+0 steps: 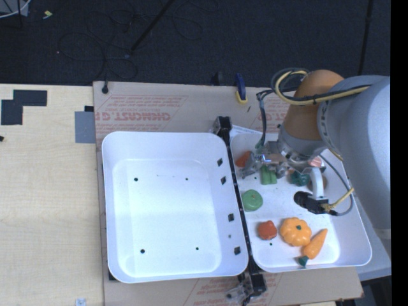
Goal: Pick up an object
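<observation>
Camera view, hand [266,164] over green block [268,176] (touching)

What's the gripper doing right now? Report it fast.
Gripper: down in the right bin, over a small green block; open or shut cannot be told from this view.

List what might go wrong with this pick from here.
1. The gripper sits low among crowded items, a green block and a small orange-red piece; it may nudge one and grasp neither.
2. It works close to the bin divider, so a bumped item could wedge against it.
</observation>
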